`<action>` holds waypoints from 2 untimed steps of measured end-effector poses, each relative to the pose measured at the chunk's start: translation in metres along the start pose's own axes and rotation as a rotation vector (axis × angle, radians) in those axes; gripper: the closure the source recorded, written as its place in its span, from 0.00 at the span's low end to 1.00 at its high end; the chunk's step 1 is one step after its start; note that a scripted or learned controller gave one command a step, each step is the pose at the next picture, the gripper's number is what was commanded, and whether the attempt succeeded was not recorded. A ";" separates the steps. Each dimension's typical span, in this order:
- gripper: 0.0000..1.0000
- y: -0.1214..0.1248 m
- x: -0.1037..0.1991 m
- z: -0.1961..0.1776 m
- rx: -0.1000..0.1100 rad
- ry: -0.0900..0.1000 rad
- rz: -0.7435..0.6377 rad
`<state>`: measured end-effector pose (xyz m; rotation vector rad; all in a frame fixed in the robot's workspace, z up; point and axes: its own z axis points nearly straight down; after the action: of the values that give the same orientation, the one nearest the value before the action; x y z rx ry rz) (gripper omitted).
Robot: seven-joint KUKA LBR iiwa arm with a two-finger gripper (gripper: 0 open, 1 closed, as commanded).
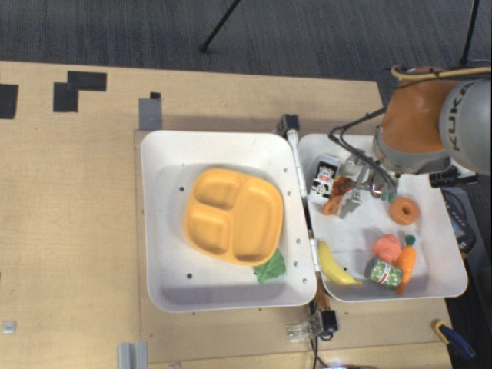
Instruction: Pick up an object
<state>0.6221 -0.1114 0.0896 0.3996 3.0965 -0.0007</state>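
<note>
My gripper (348,197) hangs low over the left half of the right bin (438,290), below the grey wrist and its orange band. A small orange-brown piece (333,202) lies right beside the gripper tip on its left; whether it is gripped I cannot tell. A white carton with black and red print (324,177) lies just beyond it near the bin's left wall. An orange donut (403,210) sits to the right of the gripper.
At the front of the right bin lie a banana (337,264), a pink-red fruit (388,246), a carrot (407,263) and a green can (382,274). The left bin (165,206) holds a yellow divided plate (233,215) and a green leafy piece (270,268).
</note>
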 end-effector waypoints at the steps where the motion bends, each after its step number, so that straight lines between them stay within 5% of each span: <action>1: 0.00 0.023 -0.035 0.002 0.007 0.027 -0.271; 2: 1.00 0.027 -0.039 -0.012 0.002 0.013 -0.269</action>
<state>0.6662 -0.0954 0.1027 -0.0188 3.1357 -0.0049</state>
